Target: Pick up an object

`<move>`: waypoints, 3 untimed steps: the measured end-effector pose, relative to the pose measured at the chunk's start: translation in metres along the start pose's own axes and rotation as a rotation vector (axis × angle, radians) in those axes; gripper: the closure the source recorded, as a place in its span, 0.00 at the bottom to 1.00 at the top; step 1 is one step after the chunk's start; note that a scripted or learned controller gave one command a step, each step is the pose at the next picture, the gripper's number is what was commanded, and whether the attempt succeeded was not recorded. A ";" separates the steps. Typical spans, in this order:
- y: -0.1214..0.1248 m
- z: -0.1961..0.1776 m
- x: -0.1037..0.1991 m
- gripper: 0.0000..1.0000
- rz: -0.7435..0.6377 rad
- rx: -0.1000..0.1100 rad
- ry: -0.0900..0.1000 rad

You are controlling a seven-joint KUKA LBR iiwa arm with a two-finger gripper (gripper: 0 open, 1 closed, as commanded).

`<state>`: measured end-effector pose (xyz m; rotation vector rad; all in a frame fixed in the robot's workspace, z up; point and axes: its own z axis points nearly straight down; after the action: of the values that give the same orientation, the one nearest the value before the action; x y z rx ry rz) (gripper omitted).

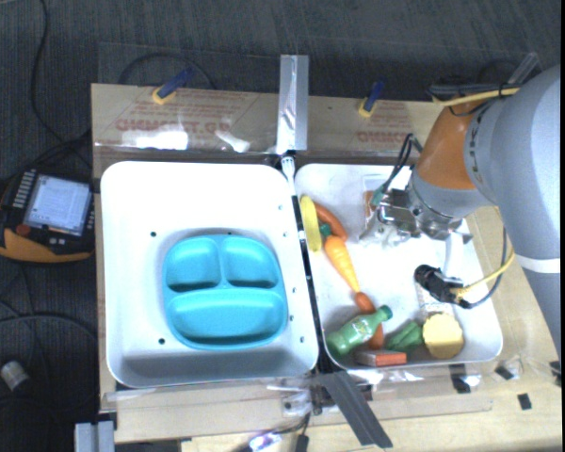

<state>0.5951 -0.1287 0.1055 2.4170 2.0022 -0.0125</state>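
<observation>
The right bin (480,342) holds several toy foods. A yellow banana (308,222) lies along its left wall, with an orange carrot (340,258) just right of it. Along the front lie a green bottle (358,328), a small green piece (405,334), a flat red piece (384,357) and a pale yellow block (443,335). My gripper (384,213) hangs low over the bin's back middle, right of the carrot's top end and apart from it. I see nothing held in it.
The left bin (132,252) holds a blue divided tray (226,288). A metal strip (293,102) stands behind the wall between the bins. The arm's grey body (527,168) and a looping yellow cable (485,285) overhang the right bin's right side.
</observation>
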 end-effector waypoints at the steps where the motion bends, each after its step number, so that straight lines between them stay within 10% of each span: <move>1: 0.000 0.000 0.000 0.00 0.000 -0.001 0.000; 3: -0.012 -0.129 -0.015 0.00 -0.318 -0.004 0.006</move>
<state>0.5813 -0.1408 0.2342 2.0718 2.3611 -0.0017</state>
